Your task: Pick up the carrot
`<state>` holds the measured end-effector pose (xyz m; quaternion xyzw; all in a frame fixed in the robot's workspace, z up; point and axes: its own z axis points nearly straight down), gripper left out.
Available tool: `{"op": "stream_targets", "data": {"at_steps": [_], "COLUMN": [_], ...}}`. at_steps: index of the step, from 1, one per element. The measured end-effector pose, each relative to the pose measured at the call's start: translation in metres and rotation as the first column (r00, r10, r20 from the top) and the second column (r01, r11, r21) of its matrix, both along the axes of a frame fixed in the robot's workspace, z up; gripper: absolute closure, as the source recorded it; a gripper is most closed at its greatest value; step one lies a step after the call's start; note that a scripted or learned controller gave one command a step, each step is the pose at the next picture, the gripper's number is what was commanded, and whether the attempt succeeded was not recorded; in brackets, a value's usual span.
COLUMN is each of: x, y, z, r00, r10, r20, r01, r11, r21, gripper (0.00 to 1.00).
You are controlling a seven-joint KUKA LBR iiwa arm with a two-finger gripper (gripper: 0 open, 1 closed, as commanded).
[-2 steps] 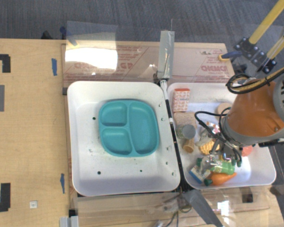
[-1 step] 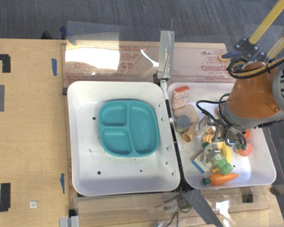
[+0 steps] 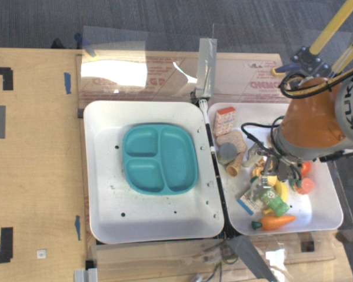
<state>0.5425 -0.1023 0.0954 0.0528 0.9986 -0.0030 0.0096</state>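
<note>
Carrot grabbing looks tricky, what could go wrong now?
The carrot lies close to the right bin's near wall, so the gripper might bump the wall. A green toy sits right beside it, so the gripper could grab that instead. The gripper hangs over other toys and might knock them.

KUKA iiwa arm (image 3: 347,107): grey casing, broad conical orange band (image 3: 309,119) above the wrist, black cables (image 3: 294,84) looping alongside, metallic two-finger gripper (image 3: 275,172) below.
</note>
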Motion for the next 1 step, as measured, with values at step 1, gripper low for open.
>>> {"op": "stream_targets", "data": {"at_steps": [1], "x": [0.0091], "y": [0.0024], "z": [-0.0006], "r00": [0.986], "r10": [-0.167], "r20": [-0.002], "r01": [0.167], "r11": [0.986], "r21": [0.005], "gripper": [0.0]}}
